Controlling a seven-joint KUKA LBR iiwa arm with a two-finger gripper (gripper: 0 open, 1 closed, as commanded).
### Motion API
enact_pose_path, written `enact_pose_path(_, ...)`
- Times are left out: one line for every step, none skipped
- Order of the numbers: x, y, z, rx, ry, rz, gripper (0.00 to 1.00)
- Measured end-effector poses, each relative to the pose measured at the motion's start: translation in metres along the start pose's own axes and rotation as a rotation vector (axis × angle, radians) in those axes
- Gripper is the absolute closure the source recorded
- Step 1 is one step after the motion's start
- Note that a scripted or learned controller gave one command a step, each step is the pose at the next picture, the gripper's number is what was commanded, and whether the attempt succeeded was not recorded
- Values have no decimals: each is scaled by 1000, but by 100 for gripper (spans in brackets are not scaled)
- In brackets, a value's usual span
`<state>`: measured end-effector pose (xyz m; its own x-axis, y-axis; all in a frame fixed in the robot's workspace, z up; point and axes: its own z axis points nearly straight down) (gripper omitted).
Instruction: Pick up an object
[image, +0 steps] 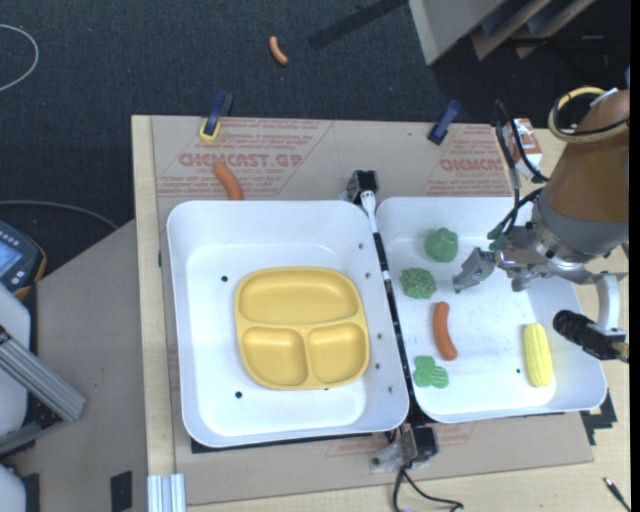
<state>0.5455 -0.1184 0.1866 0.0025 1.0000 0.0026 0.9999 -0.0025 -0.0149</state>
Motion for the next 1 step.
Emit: enact_pose_path(0,3,-8,-15,-2,-3,0)
